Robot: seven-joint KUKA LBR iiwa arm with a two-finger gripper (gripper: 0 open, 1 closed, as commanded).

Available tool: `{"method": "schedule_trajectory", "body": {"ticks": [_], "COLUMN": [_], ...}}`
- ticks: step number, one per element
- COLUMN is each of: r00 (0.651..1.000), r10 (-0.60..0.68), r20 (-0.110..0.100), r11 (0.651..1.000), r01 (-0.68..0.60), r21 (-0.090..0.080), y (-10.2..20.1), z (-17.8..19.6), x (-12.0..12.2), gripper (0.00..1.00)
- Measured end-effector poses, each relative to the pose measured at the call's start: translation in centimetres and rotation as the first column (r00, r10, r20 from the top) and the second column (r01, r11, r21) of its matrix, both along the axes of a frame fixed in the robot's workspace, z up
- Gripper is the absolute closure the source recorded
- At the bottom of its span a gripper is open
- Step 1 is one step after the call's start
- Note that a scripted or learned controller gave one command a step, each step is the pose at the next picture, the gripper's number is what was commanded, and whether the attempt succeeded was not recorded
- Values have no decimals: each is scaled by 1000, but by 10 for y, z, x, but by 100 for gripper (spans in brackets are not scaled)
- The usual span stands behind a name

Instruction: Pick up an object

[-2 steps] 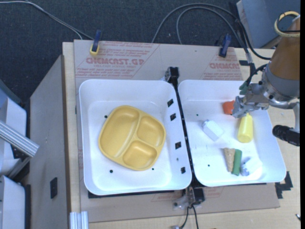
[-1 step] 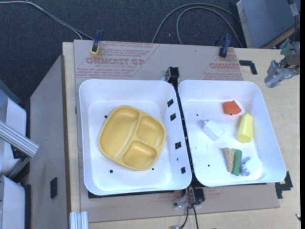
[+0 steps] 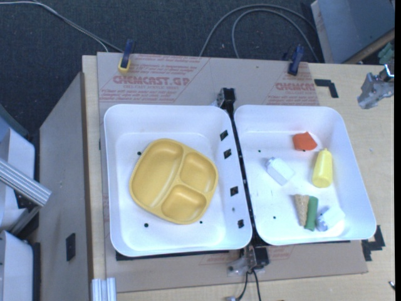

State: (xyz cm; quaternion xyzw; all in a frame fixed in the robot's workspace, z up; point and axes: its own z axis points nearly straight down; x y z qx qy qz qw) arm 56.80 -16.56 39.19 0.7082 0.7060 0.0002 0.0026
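End effector [image 3: 376,89] sits at the far right edge of the surface, outside both bins; whether it is open or closed I cannot tell. Nearest it in the right white bin [image 3: 351,137] is the orange wedge-shaped block [image 3: 304,141], lying left and nearer, with the yellow plastic bottle [image 3: 322,167] just beyond, its long axis running near to far.
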Motion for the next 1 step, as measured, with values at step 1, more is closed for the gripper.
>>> {"method": "schedule_trajectory", "body": {"ticks": [1], "r00": [1000], "r10": [4], "r20": [16], "r11": [1000], "r01": [-4], "r21": [-5], "y": [-17], "z": [154], "x": [3], "gripper": [100]}}
